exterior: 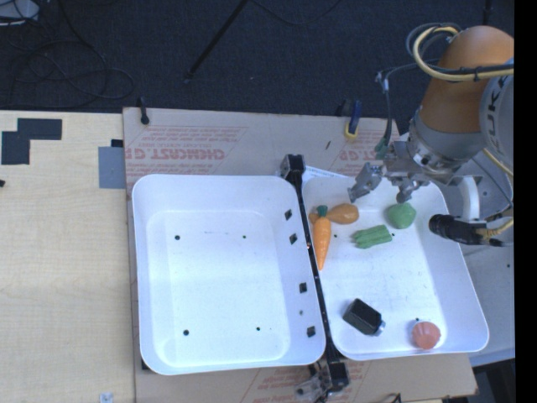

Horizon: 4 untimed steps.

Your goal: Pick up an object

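Tool above right bin's far edge

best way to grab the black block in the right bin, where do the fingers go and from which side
Take the black block from straight above, with the fingers across its shorter width, on its two long sides. It lies flat on the right bin floor, turned at a slant, so the gripper would probably need to turn to match. Bare floor lies all round it, and the round orange-red piece sits apart to its right, so both fingers should have room.
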Motion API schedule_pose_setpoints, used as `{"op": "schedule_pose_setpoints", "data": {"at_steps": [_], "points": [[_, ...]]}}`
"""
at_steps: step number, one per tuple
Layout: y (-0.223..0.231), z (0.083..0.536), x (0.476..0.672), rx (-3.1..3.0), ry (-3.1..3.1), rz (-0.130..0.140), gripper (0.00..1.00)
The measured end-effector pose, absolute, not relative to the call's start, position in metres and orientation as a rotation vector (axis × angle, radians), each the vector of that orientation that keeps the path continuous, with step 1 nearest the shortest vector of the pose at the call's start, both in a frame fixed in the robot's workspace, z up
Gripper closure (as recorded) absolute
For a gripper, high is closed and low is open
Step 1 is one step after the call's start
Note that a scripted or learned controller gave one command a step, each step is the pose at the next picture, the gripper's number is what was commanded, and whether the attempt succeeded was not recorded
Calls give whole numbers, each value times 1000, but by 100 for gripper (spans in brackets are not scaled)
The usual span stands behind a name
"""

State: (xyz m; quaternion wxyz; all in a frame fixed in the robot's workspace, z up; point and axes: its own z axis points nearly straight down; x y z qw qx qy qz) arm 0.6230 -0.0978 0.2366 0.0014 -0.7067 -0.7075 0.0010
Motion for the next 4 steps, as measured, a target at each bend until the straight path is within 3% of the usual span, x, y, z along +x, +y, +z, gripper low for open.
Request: {"op": "schedule_pose_setpoints", "data": {"at_steps": [1, 2, 3, 4], "points": [[-123, 219, 569, -2220, -2214, 9, 0], [-171, 461, 567, -2235, -2230, -10, 0], [-87, 543, 575, -2216, -2234, -9, 0], [7, 537, 587, -2207, -2230, 1, 0]]}}
